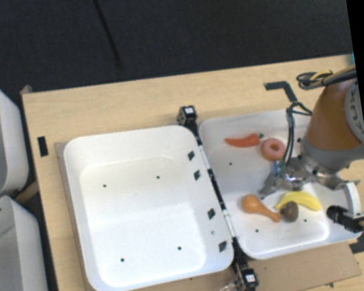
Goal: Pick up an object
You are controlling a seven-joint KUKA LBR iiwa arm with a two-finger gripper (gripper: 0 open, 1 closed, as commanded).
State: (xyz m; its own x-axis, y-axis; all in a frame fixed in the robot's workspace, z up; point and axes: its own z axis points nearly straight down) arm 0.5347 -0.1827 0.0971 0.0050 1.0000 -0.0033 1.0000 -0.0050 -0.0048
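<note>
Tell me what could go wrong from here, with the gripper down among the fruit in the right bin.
1. The gripper sits low between the pink donut and the banana; closing here may catch nothing, or nudge one aside.
2. The banana, the brown piece and the orange pear-shaped toy lie bunched together, so a grasp could drag two at once.
3. The red pepper lies near the bin's far wall, awkward for the fingers.

White bins (128, 146) hold a yellow banana (300, 200), pink ring (273, 148), red-orange pepper (243, 141).
</note>
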